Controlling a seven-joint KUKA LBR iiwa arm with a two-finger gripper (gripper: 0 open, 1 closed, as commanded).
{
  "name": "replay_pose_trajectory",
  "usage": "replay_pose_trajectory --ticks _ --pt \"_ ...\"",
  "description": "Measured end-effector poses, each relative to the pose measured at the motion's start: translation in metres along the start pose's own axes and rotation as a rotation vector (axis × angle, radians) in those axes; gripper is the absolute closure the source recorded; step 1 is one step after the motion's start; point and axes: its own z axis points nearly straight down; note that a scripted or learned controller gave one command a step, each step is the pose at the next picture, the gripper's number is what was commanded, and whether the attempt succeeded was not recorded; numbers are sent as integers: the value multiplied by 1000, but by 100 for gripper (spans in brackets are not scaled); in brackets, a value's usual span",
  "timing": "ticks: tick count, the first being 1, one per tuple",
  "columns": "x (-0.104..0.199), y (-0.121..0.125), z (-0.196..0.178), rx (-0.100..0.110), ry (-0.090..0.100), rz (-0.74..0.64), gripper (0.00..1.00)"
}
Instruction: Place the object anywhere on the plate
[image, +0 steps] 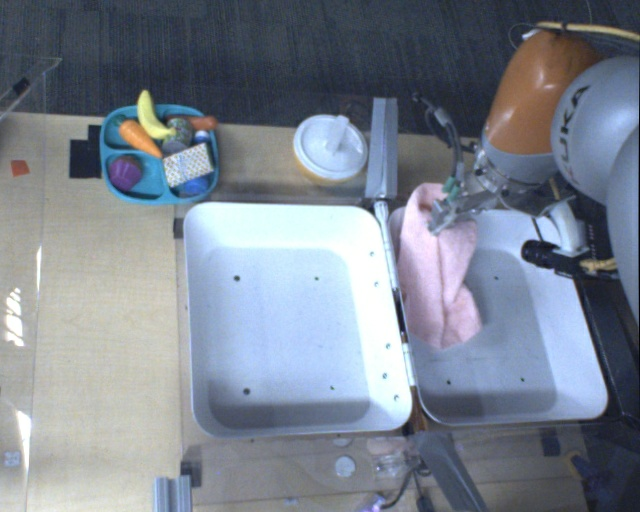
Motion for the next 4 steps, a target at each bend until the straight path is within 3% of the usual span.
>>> replay_pose_trajectory --ticks 1,3,4 --pt "0 3 -29 -2 -1 -8 100" --pt "106 49 -17 -4 1 -813 100" --pt "155 73 -31 -8 0 -1186 100"
